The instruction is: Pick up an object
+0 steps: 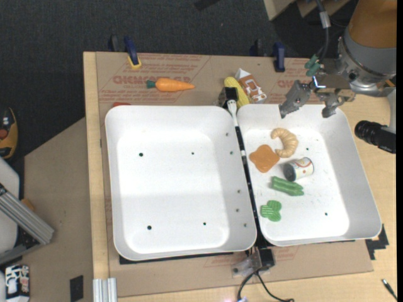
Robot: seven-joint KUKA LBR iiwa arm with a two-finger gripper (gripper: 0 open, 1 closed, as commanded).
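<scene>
The right bin (352, 187) holds a tan croissant (286, 140), an orange flat piece (263, 159), a small can lying on its side (298, 168), a green pod (288, 186) and a green leafy piece (272, 210). My gripper (310, 103) hangs above the bin's back edge, up and to the right of the croissant. Its two dark fingers (291, 100) are spread wide apart, open, and nothing sits between them.
The left bin (119, 168) lies beside the right one. Behind the bins on the board rest a toy carrot (170, 85), a yellow banana (234, 88) and a small brown box (252, 88). Blue clamps (132, 54) hold the board's back edge.
</scene>
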